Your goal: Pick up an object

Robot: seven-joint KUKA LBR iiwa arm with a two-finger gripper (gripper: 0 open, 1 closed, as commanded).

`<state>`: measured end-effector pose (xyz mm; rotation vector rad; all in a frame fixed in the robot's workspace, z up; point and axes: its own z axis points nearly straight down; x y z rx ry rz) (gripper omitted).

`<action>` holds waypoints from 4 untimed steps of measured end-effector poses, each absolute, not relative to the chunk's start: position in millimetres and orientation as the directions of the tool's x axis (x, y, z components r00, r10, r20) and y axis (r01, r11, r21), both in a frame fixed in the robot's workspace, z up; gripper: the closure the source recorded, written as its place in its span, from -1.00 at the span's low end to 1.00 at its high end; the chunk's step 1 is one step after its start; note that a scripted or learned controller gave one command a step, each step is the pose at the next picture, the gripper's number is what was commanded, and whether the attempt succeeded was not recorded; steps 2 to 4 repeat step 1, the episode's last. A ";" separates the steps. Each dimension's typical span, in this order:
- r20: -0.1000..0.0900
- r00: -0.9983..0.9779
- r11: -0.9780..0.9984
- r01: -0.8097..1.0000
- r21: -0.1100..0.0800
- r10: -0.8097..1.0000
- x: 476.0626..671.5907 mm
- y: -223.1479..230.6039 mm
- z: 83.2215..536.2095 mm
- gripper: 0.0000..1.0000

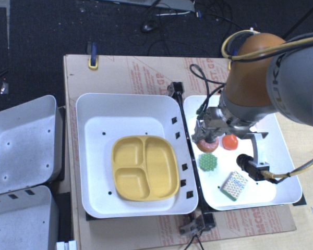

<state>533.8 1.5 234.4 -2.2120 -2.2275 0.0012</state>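
My gripper [206, 133] hangs low over the left part of the right bin [281, 139], under the grey arm and its orange band. Directly beneath it lies a round pinkish-orange object [207, 145], partly covered by the gripper; whether they touch I cannot tell. A small red-orange ball [230, 141] sits just to its right. A green bumpy ball [207, 162] rests a little nearer the front. A white box with a green pattern [234, 185] lies towards the bin's front edge.
The left bin [94, 119] holds a yellow divided plate [145, 167]. A black divider with clips [187, 139] runs between the bins. A black fitting on a cable [248, 164] hangs over the right bin. White panels [21, 139] lie left of the bench.
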 end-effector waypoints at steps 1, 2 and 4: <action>0.001 -0.008 0.008 1.000 0.001 1.000 541.7 51.6 242.7 1.00; 0.001 -0.008 0.008 1.000 0.001 1.000 541.7 51.6 242.7 1.00; 0.001 -0.008 0.008 1.000 0.001 1.000 541.7 51.6 242.7 1.00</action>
